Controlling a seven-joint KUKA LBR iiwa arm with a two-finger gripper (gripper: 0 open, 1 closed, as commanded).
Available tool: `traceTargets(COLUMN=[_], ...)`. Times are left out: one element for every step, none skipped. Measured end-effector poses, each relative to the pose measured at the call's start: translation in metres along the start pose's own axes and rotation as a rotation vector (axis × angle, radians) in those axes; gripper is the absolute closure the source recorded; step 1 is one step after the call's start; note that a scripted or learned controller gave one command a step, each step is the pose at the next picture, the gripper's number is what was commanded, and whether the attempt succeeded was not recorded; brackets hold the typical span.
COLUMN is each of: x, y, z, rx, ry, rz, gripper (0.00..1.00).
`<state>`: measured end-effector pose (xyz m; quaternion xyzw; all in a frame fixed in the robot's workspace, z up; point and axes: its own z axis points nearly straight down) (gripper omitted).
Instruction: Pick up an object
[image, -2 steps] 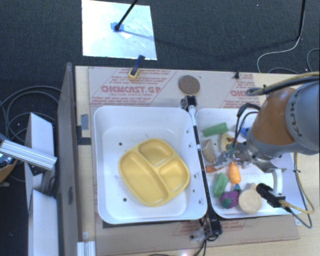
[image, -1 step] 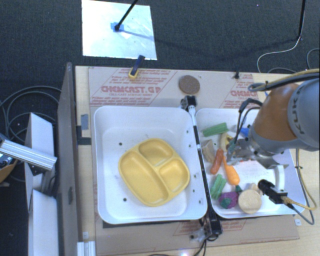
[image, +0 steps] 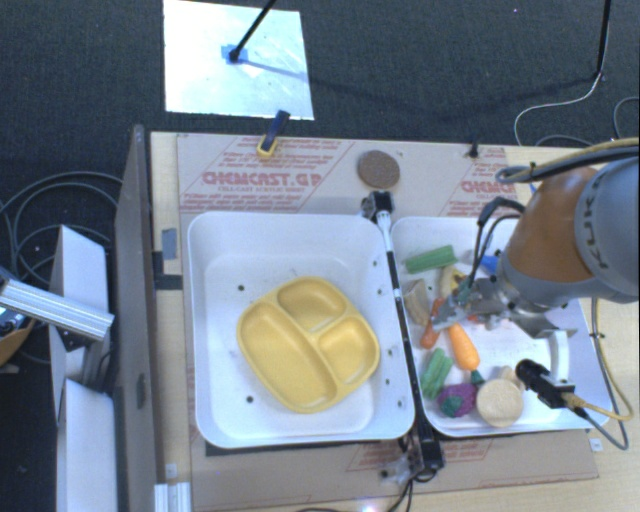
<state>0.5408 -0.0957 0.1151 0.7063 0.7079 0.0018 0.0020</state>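
I'm over the right bin (image: 578, 318) now, working the pile of toy food against its left wall. The orange carrot (image: 462, 346) lies just below and right of the end effector (image: 462, 297), with a green pod (image: 435, 370) beside it, a purple piece (image: 458, 398) lower down and a pale round biscuit (image: 499, 401) at the bin's near edge. A green pepper (image: 430, 259) sits apart, higher up.

For a clean pick I'd choose one piece with room on both sides. The carrot looks best to me: firm, narrow across, so I'd straddle its short axis and come straight down, keeping clear of the bin wall and the red bits (image: 434, 327) crowding its left.

The arm comes in from the right, its grey-and-orange bulk hanging low over the bin's middle, wrist angled down toward the pile. The end effector is in shadow under the wrist, so I can't tell whether it is wide or narrow, and I see nothing in it. The left bin (image: 215, 300) holds just the yellow divided plate (image: 307, 341).
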Motion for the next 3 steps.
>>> traceTargets(x=[0.002,0.005,0.080], y=[-0.026,-0.029,-0.010], z=[0.025,0.020,-0.074], rx=[-0.012,0.001,-0.003], ry=[-0.005,0.001,0.001], rz=[0.004,0.000,-0.007], gripper=[0.00,1.00,1.00])
